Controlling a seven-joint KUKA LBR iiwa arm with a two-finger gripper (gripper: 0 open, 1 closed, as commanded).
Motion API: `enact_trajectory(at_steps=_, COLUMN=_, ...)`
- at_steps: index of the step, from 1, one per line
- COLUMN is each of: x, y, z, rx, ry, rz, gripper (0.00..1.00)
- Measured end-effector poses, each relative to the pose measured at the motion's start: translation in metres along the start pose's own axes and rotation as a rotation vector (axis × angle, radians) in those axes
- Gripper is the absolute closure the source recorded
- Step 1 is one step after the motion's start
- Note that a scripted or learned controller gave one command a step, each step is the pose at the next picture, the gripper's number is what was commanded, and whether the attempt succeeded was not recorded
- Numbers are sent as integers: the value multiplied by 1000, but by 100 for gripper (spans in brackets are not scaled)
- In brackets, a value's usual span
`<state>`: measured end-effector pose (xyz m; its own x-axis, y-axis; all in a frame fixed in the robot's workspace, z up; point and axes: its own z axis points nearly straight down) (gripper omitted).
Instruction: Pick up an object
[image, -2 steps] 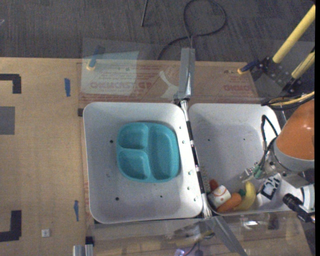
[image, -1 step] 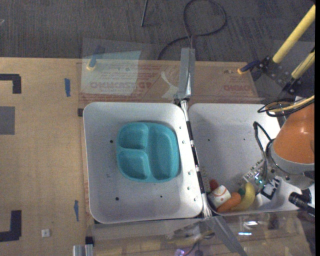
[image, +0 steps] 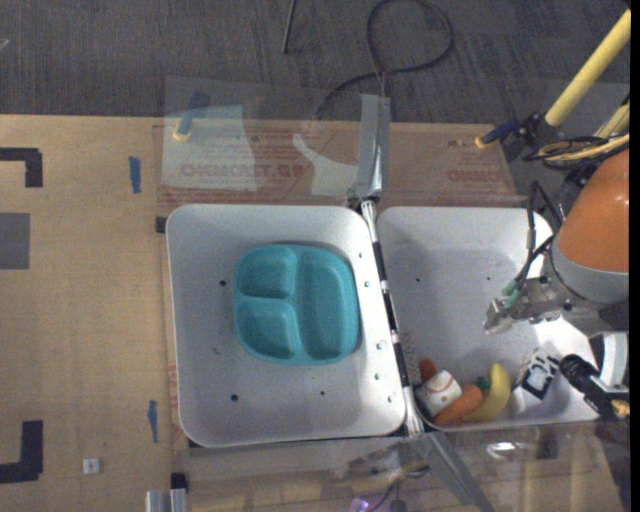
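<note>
Nearest, toy pile (image: 462, 396): I see a banana, a carrot and a white-and-red piece bunched at the right bin's (image: 450, 250) front edge.
Gripper (image: 505, 312): pile lies at 7 o'clock from it, well apart.
Jaws: can't tell.
Left bin: teal divided tray (image: 297, 303).

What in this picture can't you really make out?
- Gripper, camera view: small and blurred, partly under the orange band.
- Toys in the right bin's near corner: banana, carrot and a round white toy overlap.
- Black-and-white item: too small to identify.
</note>
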<state>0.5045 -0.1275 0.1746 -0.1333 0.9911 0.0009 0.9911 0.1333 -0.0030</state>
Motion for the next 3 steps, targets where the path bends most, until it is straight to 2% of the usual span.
enact_trajectory(at_steps=1, x=0, y=0, z=0, rx=0, ry=0, rz=0, gripper=0)
enact_trajectory(at_steps=2, x=-19, y=-24, z=87, rx=-12, ry=0, rz=-12, gripper=0)
enact_trajectory(at_steps=3, x=-22, y=-23, z=78, rx=-14, ry=-3, rz=-6, gripper=100)
